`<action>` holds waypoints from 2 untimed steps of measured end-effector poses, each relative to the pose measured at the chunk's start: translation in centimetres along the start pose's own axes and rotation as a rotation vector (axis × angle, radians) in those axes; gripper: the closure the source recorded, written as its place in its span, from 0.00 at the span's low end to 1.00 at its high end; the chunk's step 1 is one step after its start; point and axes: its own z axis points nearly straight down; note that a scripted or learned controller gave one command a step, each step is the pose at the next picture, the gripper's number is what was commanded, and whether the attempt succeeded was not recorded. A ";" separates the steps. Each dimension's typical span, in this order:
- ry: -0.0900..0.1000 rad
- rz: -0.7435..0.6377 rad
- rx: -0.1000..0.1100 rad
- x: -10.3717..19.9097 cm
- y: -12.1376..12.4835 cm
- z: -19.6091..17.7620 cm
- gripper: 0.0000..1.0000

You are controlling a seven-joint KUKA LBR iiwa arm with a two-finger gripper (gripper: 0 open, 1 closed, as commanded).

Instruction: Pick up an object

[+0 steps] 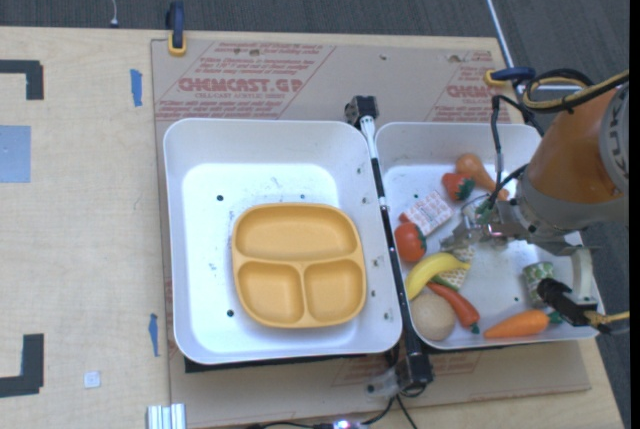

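The grey arm with its orange band reached in from the right and hung its two-finger gripper (468, 235) low over the middle of the right-hand shallow white bin (400, 142); how its jaws stood I could not tell. Crowded just beside it lay a yellow plastic banana (436, 271), a round red tomato (409, 242), a small red-and-white printed packet (430, 210), a pale tan potato-like lump (433, 315) and a long orange carrot (517, 324) near the front wall. The left-hand white bin (195, 247) held a yellow three-compartment plastic plate (298, 264).
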 end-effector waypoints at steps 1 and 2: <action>-0.004 0.000 -0.013 1.1 -4.3 0.3 0.00; -0.009 0.001 -0.021 0.9 -4.0 -0.9 1.00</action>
